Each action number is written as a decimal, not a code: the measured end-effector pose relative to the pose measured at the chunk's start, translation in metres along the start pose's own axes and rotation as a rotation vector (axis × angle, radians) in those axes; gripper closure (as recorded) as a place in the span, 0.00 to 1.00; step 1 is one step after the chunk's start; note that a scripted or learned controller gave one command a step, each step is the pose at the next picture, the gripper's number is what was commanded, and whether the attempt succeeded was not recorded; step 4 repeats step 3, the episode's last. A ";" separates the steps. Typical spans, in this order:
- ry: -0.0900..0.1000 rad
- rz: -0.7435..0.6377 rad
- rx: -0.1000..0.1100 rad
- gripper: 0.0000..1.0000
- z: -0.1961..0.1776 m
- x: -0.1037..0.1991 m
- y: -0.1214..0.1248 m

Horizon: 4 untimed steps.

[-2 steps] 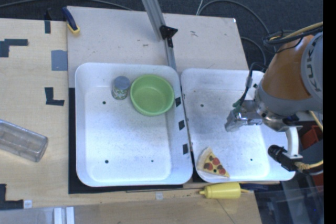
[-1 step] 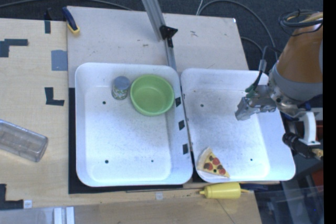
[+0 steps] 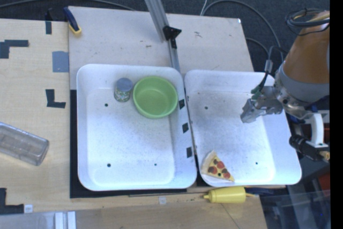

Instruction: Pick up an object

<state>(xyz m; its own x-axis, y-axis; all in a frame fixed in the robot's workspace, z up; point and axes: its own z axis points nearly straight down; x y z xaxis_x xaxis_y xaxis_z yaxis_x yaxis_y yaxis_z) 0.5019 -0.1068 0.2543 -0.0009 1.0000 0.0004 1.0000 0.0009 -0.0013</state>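
While a green bowl (image 3: pixel 155 96) and a small grey-capped jar (image 3: pixel 123 89) sit touching in the left bin (image 3: pixel 91 169), the tool (image 3: pixel 252 112) hangs over the right bin (image 3: pixel 278 169).

The nearest pick, a toy pizza slice (image 3: pixel 217 165), lies at the right bin's front-left corner, toward the camera and left of the tool, its long axis running diagonally. Nothing can be seen in the tool; how far it is open cannot be told. A yellow bottle (image 3: pixel 226 196) lies on the counter just outside the front rim.

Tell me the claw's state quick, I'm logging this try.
Claw: over the right bin, nothing seen in it; open or shut cannot be told.
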 end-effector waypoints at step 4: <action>0.000 -0.006 0.004 1.00 0.021 0.166 0.005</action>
